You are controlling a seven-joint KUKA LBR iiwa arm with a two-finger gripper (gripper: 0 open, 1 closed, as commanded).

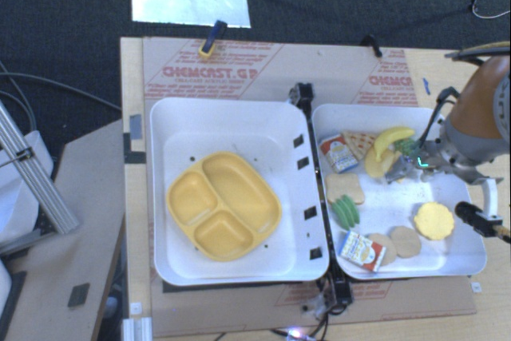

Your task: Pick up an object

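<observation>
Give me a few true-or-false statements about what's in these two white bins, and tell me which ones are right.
1. The yellow divided tray lies in the left bin. True.
2. The banana lies in the same bin as the tray. False: it lies in the right bin, near the far side.
3. The green item lies in the right bin, close to the divide between the bins. True.
4. The gripper hangs over the left bin. False: it is over the right bin, beside the banana.
5. The round yellow piece sits on the tray. False: it lies on the right bin's floor, toward the near right corner.
</observation>
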